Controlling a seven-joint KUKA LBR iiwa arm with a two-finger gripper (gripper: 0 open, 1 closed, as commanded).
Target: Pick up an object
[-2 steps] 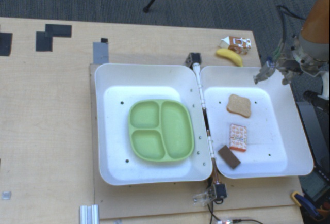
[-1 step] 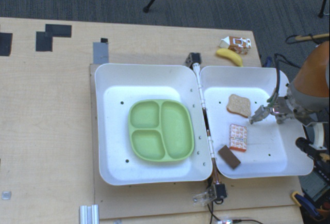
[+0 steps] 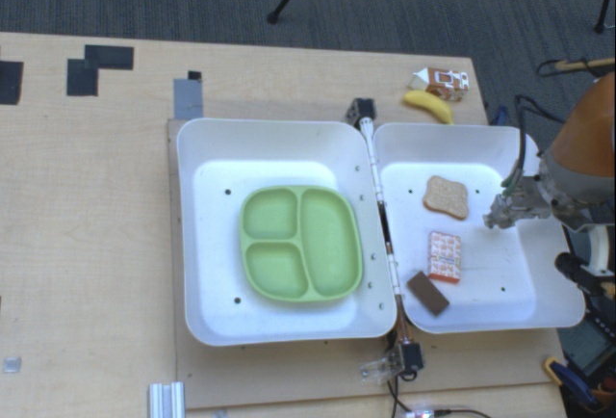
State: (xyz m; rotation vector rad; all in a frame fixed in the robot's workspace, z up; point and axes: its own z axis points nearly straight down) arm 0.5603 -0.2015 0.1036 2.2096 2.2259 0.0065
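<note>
The gripper (image 3: pixel 502 212) hangs over the right side of the right bin (image 3: pixel 481 305), and nothing lies between its fingers; how wide they stand I cannot tell, since the picture is too small there. The nearest thing is the slice of bread (image 3: pixel 447 196), a little to its left. Below the bread is the patterned packet (image 3: pixel 444 255), and near the front wall is the brown block (image 3: pixel 427 293). I think the bread is the best choice, because it lies apart from the others. The fingers should come down straight on both sides of it, low enough to reach under its edge, since it is flat. The green divided plate (image 3: pixel 300 244) in the left bin (image 3: pixel 207 214) is wide and probably harder to take.
</note>
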